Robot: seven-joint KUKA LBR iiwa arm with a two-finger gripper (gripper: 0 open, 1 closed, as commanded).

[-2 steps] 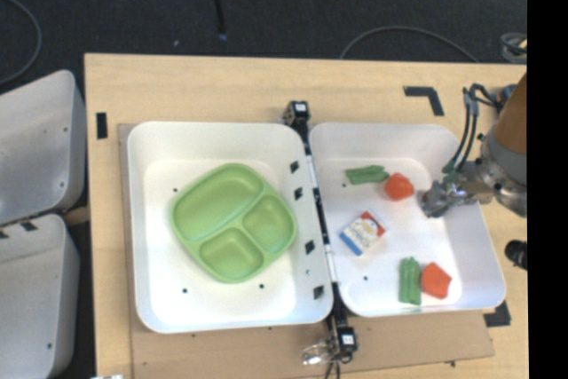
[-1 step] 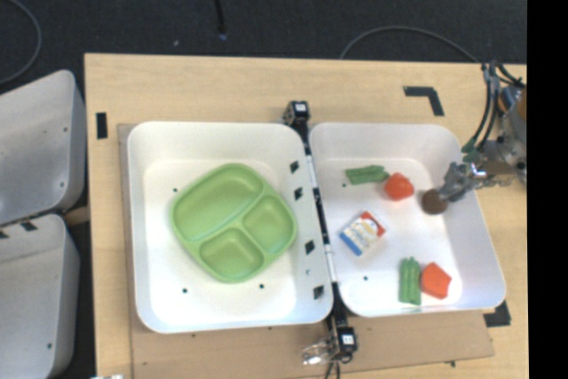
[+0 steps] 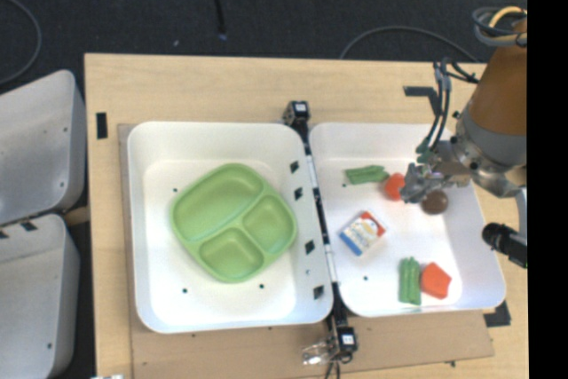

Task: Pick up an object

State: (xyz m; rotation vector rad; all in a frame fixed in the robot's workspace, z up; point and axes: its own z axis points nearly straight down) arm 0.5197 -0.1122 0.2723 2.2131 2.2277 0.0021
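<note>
Two shallow white bins sit side by side on the table [image 3: 204,84]. The left bin [image 3: 151,297] carries a green divided plate [image 3: 233,222] with three compartments, lying near its middle. The right bin [image 3: 470,280] holds the loose objects: a green strip [image 3: 366,175] toward the far side, a small orange piece [image 3: 394,185] just beside it, a brown round object [image 3: 435,204] to the right of that, a white, blue and red packet [image 3: 361,233] near the middle, and at the near side a green stick [image 3: 408,281] touching an orange block [image 3: 436,280]. The arm [image 3: 497,111] reaches in from the right, and its end effector [image 3: 415,189] is low over the right bin, between the small orange piece and the brown round object, very close to both. Its dark fingers blur together at this size, so I cannot tell how wide they stand or whether anything sits between them.
</note>
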